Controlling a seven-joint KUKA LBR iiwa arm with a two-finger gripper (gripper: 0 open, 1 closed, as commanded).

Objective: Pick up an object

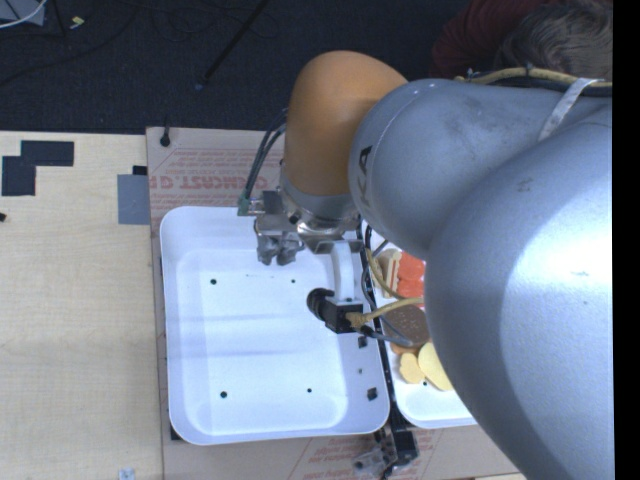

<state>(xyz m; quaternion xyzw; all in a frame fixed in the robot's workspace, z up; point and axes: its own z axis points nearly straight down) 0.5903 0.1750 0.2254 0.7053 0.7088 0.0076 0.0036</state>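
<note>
My gripper [278, 248] hangs over the far part of the left white bin [200, 408], close to its back wall, with nothing visibly held. The grey arm and its orange band cover most of the right bin [432, 420]. In the uncovered strip of that bin lie an orange-red object [410, 273], a brown object [406, 320] and a pale yellow object [426, 366], all to the right of the gripper across the wall between the bins.
The bins sit on a cardboard sheet [215, 168] on a pale wooden bench [70, 308]. Dark grey patches [132, 198] mark the bench at the upper left. Small dark specks dot the left bin's floor.
</note>
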